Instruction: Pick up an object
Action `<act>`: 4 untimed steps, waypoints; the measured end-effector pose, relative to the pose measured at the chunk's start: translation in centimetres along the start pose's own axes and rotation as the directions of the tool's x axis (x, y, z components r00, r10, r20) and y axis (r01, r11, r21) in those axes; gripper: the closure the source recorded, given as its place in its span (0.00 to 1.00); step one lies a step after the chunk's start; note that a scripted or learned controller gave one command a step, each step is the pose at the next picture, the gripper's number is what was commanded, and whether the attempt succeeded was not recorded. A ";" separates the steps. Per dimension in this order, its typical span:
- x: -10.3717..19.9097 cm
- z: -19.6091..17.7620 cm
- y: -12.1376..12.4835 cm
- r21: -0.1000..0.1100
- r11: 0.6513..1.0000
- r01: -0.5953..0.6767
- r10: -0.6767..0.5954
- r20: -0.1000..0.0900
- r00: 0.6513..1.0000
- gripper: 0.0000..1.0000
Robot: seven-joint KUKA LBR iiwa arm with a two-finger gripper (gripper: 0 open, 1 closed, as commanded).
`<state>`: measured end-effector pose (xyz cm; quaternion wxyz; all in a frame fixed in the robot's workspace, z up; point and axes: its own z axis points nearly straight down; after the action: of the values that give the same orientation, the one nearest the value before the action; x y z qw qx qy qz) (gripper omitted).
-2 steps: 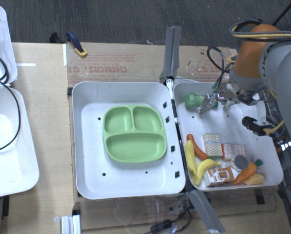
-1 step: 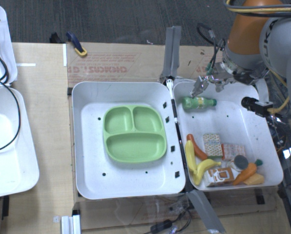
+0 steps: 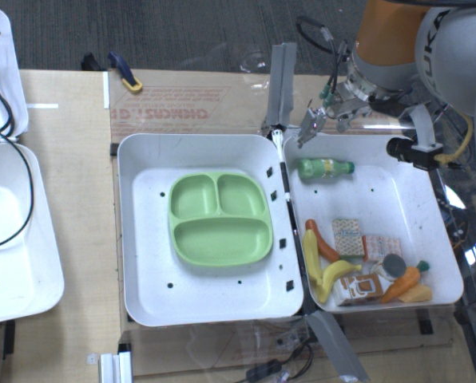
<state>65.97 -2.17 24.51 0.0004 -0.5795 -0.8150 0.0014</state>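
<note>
hovering above the back-left corner of the right bin [image 3: 430,194], the gripper [image 3: 311,126] hangs with its fingers spread and nothing between them. the green bottle [image 3: 325,167] lies on its side just below, near the bin's back wall. best to descend straight, fingers straddling the bottle's narrow width, clear of the wall.

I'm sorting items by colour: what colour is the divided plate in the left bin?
Light green, plain; the divided plate shows clearly in the camera view.
</note>
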 end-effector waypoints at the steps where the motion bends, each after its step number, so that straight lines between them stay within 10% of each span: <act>1: -3.4 5.7 -4.1 0.002 1.000 -0.007 0.007 -0.001 1.000 0.00; 2: -7.1 15.6 -4.3 0.000 0.999 -0.042 0.042 -0.001 0.999 0.00; 3: -9.0 15.9 -3.8 0.022 0.998 -0.067 0.067 -0.015 0.998 0.00; 4: -12.2 15.7 -5.5 0.005 0.922 -0.388 0.388 -0.002 0.922 0.00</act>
<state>64.72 -15.58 8.83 0.0027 -0.7294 -0.6841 0.0026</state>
